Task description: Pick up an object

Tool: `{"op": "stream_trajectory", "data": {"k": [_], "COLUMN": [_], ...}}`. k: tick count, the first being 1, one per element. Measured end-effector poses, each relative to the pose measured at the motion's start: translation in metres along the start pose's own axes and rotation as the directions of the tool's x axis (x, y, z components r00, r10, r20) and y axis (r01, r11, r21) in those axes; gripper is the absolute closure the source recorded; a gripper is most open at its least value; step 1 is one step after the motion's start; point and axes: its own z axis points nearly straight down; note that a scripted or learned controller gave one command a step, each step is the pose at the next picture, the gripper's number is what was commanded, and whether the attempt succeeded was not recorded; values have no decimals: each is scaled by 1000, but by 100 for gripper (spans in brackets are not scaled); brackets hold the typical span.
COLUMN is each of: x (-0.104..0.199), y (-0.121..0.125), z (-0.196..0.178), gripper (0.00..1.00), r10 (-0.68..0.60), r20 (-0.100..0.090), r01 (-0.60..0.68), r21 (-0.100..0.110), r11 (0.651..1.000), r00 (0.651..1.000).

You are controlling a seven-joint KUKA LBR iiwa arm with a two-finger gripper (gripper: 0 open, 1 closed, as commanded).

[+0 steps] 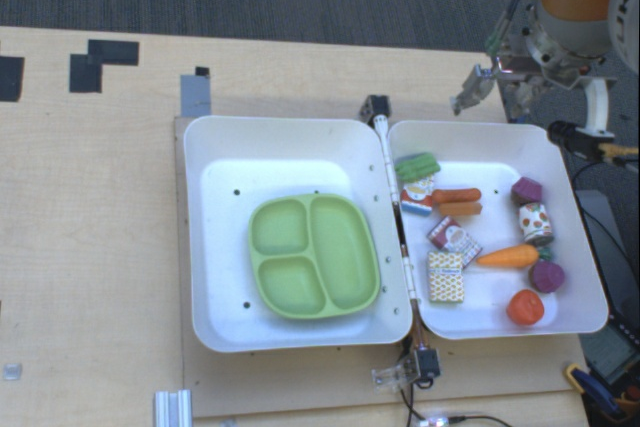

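Observation:
The right bin holds several toy foods: a green vegetable, a sausage, a red-and-white packet, a yellow patterned box, a carrot, a small printed can, two purple pieces and a red tomato. My gripper hangs above the bin's far edge, behind all of them. Its two fingers stand apart with nothing between them.
The left bin carries a green divided plate. A ridge separates the two bins. Dark cables run along the right bin's right side. Black markers lie on the wooden bench at far left.

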Motion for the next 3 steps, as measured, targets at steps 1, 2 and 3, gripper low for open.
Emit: {"op": "stream_trajectory", "data": {"k": [1, 2, 3], "x": [-13, 0, 3], "y": [-11, -57, -56], "z": [160, 180, 168], "gripper": [0, 0, 100], "r10": [3, 4, 2], "r20": [4, 2, -2], "r01": [-3, -4, -2], "r21": [-6, -17, -21], "r11": [1000, 1000, 1000], "r00": [1000, 1000, 1000]}}
